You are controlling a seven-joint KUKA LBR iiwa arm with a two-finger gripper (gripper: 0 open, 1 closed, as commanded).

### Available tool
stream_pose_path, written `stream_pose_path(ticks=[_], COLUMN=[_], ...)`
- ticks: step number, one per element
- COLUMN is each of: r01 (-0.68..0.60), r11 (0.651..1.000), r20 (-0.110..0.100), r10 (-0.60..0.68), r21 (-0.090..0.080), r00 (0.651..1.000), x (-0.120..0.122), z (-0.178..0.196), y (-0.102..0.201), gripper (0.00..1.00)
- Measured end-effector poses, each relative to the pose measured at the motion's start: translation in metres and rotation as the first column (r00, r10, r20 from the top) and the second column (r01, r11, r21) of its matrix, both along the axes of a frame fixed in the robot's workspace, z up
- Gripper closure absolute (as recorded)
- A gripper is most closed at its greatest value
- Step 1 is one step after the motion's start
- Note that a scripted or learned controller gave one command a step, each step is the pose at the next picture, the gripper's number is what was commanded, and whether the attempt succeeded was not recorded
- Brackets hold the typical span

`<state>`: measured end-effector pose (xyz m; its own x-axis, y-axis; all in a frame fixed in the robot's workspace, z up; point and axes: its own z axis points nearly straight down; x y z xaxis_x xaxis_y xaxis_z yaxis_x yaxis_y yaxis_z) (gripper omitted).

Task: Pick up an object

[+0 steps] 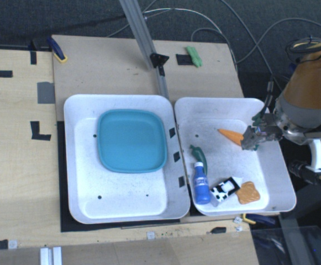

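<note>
An orange carrot (230, 136) lies in the upper middle of the right bin (273, 173). My gripper (250, 141) hangs right at the carrot's thick right end, coming in from the right. Lower in the same bin lie a blue bottle with a green top (200, 178), a small black-and-white toy (225, 190) and an orange-brown lump (249, 193).
The left bin (80, 170) holds a teal square plate (132, 140). A grey pole (143, 35) slants over the bench behind the bins. A green piece (193, 56) and black tape marks lie on the bench, and cables run at the back right.
</note>
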<state>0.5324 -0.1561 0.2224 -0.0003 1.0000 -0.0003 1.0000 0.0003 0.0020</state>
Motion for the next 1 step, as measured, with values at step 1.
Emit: stream_pose_path(ticks=[1], r01=[-0.005], r11=[1.000], r20=[-0.002], r10=[0.005], r21=[0.001], r00=[1.000], x=[0.0237], z=[0.0063], y=[0.0560], gripper=[1.00])
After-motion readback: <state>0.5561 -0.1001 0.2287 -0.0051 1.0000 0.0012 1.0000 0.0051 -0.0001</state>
